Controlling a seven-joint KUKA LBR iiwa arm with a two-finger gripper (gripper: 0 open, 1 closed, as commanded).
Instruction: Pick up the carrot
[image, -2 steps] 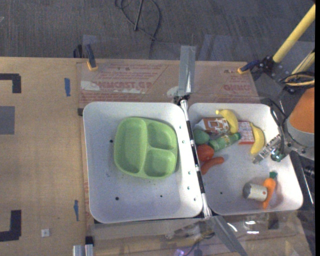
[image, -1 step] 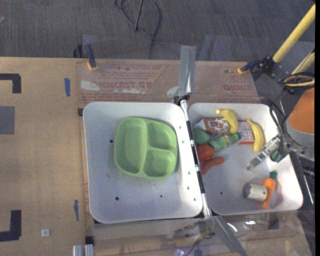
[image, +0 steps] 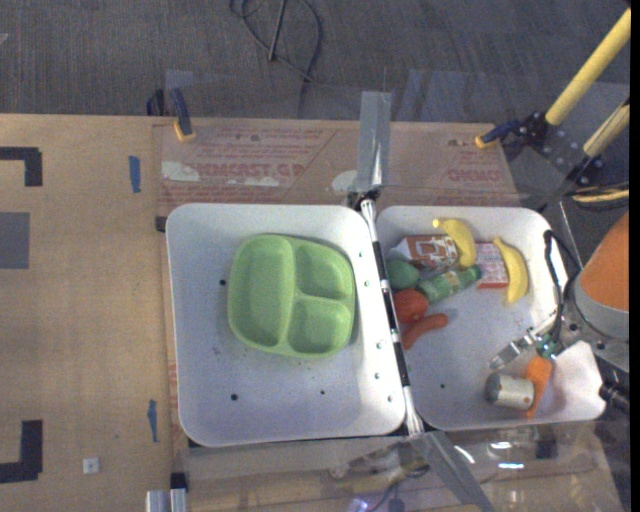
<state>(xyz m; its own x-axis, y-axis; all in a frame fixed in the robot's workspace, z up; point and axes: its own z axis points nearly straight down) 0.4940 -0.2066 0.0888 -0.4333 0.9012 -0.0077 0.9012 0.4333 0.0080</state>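
Note:
The carrot (image: 540, 375) is a short orange piece with a green top, lying at the near right of the right bin (image: 470, 400). It rests against a grey-white can (image: 508, 391) on its left. My gripper (image: 508, 353) hangs low over the bin just above and left of the carrot, with the arm's orange band (image: 612, 268) behind it. Its silver fingers (image: 497, 358) point left, open, with nothing between them. The carrot lies beside the gripper's body, not between the fingers.
The right bin also holds two bananas (image: 515, 268), a green bottle (image: 448, 284), a small box (image: 432, 248), a green ball (image: 402, 272) and red-orange vegetables (image: 415, 312) by its left wall. A green divided plate (image: 293, 295) sits in the left bin (image: 200, 380).

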